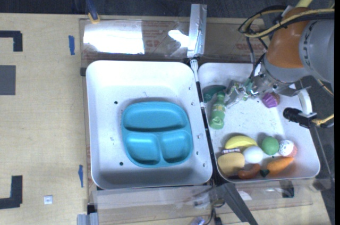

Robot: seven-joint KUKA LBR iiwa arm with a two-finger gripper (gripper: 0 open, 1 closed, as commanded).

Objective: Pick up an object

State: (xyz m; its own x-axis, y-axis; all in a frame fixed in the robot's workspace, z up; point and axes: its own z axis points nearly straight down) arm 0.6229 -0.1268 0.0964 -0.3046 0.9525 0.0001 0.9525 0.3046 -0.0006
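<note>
The right bin [313,165] holds the loose objects. A light green bottle [218,112] lies near its left wall, with a dark teal item [212,93] just behind it. My gripper [237,92] hangs low over the bin's back part, just right of the bottle's top and left of a small purple piece [271,100]. Nothing shows as held in it. Along the bin's front lie a yellow banana [240,141], a white egg [254,155], a green ball [270,145], an orange carrot [280,164] and a tan lump [231,161].
The left bin [98,112] holds a blue divided plate [156,132]. The grey arm with its orange band [287,48] and yellow cables comes in over the right bin's back right corner. A black part [297,116] sticks over the bin's right wall.
</note>
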